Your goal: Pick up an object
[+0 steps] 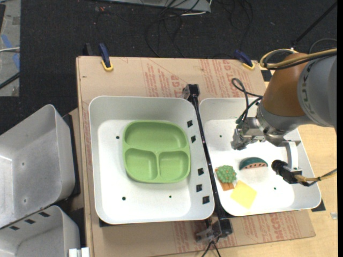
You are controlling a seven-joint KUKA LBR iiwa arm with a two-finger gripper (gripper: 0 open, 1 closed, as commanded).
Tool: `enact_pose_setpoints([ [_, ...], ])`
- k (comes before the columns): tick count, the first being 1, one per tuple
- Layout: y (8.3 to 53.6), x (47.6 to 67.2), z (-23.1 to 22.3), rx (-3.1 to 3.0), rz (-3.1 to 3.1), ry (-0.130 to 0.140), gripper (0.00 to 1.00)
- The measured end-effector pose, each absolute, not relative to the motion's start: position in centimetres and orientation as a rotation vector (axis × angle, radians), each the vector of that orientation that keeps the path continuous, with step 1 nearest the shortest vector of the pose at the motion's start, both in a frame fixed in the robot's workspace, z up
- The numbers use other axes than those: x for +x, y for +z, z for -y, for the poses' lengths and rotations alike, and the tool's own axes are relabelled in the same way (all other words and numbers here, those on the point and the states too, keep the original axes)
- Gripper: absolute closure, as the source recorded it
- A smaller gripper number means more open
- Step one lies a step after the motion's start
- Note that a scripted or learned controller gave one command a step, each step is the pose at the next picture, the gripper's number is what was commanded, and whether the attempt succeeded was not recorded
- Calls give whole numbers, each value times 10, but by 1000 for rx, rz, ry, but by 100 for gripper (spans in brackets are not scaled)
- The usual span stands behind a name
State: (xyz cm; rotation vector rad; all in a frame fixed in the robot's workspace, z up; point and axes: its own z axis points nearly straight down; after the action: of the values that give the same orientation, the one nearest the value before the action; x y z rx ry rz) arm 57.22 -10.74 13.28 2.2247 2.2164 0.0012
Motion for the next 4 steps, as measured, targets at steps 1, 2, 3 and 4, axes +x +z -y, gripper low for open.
enact_pose_setpoints([
  [1, 185, 565, 101, 2215, -2221, 6, 100],
  [2, 238, 567, 101, 2213, -2221, 6, 100],
  [3, 228, 580, 54, 2213, -2230, 2, 100],
  [4, 219, 597, -1, 2212, -2231, 3, 100],
])
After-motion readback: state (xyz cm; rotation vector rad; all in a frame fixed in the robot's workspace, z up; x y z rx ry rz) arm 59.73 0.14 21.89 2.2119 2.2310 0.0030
